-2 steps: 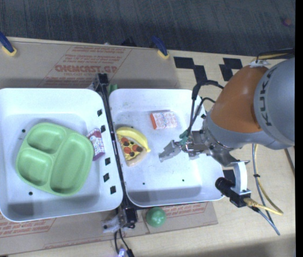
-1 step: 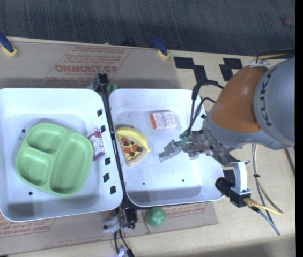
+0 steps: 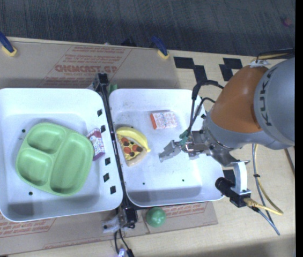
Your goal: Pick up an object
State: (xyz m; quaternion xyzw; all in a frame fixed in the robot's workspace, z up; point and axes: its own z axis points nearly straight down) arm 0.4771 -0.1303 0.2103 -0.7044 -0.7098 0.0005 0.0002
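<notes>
A green three-compartment plate [image 3: 53, 163] is lying in the left bin [image 3: 4, 106], filling much of its floor. Just right of the plate, a small dark red and white packet [image 3: 97, 143] is leaning by the bin's right wall, touching or nearly touching the plate's edge.

A black divider rail [image 3: 111, 143] is running between the two bins. In the right bin [image 3: 156, 194], close against its left wall, a toy pizza slice [image 3: 131, 146] with a yellow crust and red toppings is lying flat. Further right and toward the far side, an orange and white packet [image 3: 163, 120] is resting on the bin floor, well apart from the pizza slice.

The gripper [image 3: 167, 152] is hanging over the middle of the right bin, between the pizza slice and the bin's right wall and nearer to the viewer than the orange packet. Its grey fingers [image 3: 170, 150] are pointing left toward the pizza slice; nothing is showing between them, though how far apart they are standing cannot be told from this angle. The arm [image 3: 250, 108], grey with an orange band, is reaching in from the right.

Outside the bins, on the cardboard-covered tabletop [image 3: 87, 58], a small green ball [image 3: 155, 216] is sitting just beside the near edge of the right bin.
</notes>
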